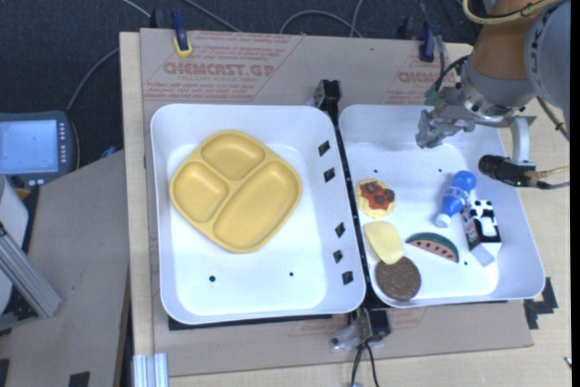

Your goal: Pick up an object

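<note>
Up at the top of the right bin (pixel 517 281) hangs the end effector (pixel 433 130), pointing down over bare white floor, and whether it is open or closed cannot be told from this angle; nothing shows in its grip. Now sweeping from the left: one left bin (pixel 181 285), and in it one yellow divided plate (pixel 236 190) with three compartments, sitting toward the upper left. Cross the black divider and we are in the second bin, two bins in all on the desk (pixel 136 195). Six small pieces here: one pizza slice toy (pixel 375 198) near the divider, one yellow wedge (pixel 384 241) just below it, one brown round cookie (pixel 398 279) touching that wedge's lower end. Then one watermelon slice (pixel 433 246), one blue bottle (pixel 454 198) above it, and one black-and-white carton (pixel 481 227) just beside the bottle. All six lie well apart from the end effector.
</note>
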`<state>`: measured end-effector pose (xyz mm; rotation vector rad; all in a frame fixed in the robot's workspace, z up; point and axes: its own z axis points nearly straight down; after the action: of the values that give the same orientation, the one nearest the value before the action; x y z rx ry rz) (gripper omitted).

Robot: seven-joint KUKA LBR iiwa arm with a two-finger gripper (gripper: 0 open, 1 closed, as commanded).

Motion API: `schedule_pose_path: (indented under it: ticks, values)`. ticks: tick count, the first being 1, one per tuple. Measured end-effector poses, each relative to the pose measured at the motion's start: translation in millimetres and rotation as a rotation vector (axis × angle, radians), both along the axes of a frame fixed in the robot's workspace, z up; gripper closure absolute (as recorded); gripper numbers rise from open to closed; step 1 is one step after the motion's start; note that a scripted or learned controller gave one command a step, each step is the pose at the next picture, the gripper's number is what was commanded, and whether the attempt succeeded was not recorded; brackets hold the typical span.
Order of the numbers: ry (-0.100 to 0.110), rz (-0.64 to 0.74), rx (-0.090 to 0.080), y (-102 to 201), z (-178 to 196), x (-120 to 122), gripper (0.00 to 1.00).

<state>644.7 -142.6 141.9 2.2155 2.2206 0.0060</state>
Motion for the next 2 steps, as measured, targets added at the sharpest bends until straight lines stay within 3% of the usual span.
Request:
schedule_pose_path:
  ticks: [2]
  values:
    - [-0.003,-0.001,-0.002,-8,115,-12,1.00]
